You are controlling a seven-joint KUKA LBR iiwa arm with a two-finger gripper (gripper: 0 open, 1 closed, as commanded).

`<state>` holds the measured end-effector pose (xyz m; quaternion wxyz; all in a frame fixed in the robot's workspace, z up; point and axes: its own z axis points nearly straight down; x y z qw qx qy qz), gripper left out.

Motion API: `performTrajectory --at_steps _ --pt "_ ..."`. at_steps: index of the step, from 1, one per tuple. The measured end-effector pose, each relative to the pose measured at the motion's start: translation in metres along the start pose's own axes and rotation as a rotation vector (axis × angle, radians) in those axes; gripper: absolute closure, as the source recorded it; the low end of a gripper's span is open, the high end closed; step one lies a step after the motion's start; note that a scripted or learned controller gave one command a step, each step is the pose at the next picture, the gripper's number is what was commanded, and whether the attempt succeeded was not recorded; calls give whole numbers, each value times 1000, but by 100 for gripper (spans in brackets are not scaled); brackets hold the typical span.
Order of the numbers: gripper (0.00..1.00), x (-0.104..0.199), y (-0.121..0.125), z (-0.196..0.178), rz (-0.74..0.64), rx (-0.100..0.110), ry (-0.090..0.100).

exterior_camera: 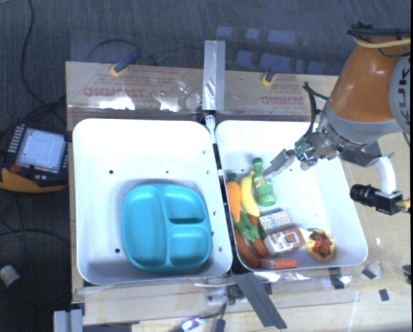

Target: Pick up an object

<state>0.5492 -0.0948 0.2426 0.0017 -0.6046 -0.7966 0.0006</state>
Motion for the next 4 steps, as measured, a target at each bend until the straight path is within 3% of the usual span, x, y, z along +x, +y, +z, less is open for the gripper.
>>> performTrajectory --at_steps 1,2,3,4 --pt "0 -19 20 120 -101 -1 0" --pt "0 -30 19 152 -153 -11 -5" --pt "100 -30 22 140 -154 -20 -7" --pt "100 7 39 20 -136 -2 -3"
